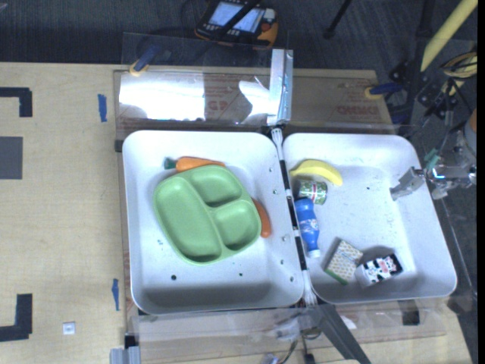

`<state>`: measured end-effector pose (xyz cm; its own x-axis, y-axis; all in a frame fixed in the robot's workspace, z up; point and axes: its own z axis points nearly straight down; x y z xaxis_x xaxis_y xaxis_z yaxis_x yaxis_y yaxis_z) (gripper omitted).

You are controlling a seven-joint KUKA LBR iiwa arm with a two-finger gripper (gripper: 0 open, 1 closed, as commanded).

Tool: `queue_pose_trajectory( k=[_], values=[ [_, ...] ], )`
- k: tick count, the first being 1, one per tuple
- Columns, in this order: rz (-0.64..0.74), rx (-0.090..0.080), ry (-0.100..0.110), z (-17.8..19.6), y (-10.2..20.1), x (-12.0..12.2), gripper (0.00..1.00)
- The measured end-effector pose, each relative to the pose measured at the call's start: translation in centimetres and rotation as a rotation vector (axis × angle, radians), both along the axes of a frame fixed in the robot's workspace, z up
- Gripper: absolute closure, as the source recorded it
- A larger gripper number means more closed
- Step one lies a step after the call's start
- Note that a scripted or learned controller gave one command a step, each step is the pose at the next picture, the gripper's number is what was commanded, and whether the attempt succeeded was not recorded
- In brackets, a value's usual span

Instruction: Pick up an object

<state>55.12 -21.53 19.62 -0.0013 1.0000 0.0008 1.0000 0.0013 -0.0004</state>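
Observation:
The right bin (379, 203) holds a yellow banana (318, 171) at its far left, with a small green-labelled can (312, 192) just in front of it. A blue bottle (307, 226) lies along the divider. Near the front sit a speckled tan sponge (343, 260) and a black-and-white box (378, 268). My gripper (413, 180) hangs over the right bin's far right edge, apart from all of these, with nothing seen in it.
The left bin (144, 165) carries a green divided plate (206, 212), with an orange carrot (195, 162) behind it and another orange piece (263, 220) at its right. A clear plastic panel (197, 89) stands behind the bins.

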Motion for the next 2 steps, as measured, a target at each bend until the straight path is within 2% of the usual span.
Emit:
queue_pose_trajectory(
  k=[1,2],
  values=[
    [0.106,-0.002,-0.003,-6.1,7.8,7.7,0.0],
    [0.263,-0.003,-0.006,-11.0,10.9,11.0,0.0]
  ],
)
